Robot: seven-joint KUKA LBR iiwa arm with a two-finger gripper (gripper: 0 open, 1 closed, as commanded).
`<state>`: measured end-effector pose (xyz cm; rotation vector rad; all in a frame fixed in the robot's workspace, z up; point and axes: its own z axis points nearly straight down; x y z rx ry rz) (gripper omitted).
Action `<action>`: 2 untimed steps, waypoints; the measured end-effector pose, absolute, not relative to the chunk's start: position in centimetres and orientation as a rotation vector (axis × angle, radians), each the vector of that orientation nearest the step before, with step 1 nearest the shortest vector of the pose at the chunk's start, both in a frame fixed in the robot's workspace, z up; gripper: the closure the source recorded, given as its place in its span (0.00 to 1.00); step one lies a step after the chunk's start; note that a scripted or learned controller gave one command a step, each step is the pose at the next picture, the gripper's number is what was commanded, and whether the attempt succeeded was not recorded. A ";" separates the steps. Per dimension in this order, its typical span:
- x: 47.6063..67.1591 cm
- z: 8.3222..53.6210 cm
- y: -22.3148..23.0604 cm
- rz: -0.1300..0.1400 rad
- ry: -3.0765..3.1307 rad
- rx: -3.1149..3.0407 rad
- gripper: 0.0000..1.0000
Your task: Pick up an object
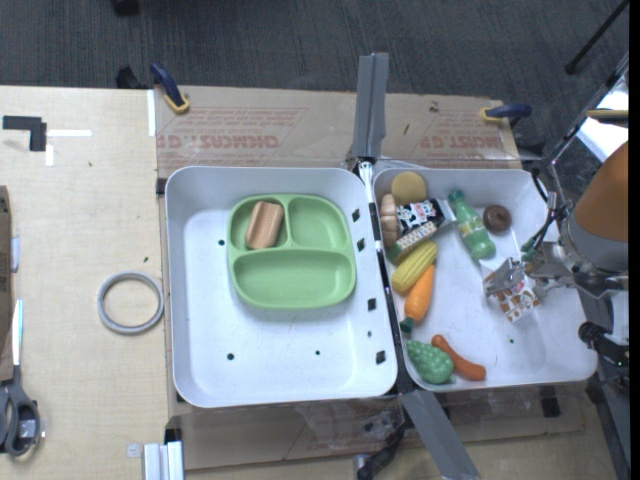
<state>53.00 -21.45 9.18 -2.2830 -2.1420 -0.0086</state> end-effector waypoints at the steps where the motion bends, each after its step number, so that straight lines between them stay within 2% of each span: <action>1: 55.7 9.1 -17.6 0.001 -2.123 -2.316 0.00; 2: 55.7 10.1 -17.7 0.003 -2.122 -2.316 1.00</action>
